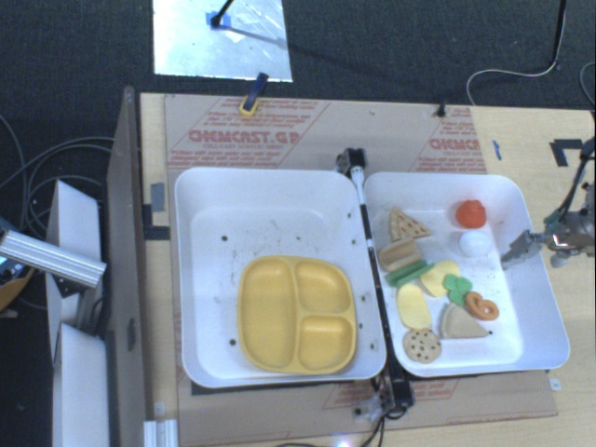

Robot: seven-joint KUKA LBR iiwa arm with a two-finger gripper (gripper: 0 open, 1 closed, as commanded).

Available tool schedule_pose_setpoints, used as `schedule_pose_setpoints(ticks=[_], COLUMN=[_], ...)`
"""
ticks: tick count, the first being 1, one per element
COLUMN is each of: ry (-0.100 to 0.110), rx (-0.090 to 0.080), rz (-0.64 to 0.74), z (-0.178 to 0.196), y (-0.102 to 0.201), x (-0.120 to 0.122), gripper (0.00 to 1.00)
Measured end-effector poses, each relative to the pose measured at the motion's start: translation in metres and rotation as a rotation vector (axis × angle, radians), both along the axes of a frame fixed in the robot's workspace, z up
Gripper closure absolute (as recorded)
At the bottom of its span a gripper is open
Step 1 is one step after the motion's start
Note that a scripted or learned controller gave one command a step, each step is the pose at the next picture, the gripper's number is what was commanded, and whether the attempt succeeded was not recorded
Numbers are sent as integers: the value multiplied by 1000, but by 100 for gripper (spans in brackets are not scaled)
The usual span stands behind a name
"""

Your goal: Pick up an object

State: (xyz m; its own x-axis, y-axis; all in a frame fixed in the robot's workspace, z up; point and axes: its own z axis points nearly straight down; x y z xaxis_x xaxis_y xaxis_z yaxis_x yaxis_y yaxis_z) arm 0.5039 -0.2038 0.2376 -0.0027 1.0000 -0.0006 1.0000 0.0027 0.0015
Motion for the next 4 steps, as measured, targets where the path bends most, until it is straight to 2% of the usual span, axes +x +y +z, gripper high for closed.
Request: schedule_pose_setpoints(ticks=[1,2,3,4], ry=[3,21,-10,3], rx=[4,15,6,1], rz=[9,1,3,-3], z=[-115,-150,-146,-153], y=[59,41,0,-3], x=[67,136,170,108], gripper=[0,0,0,0])
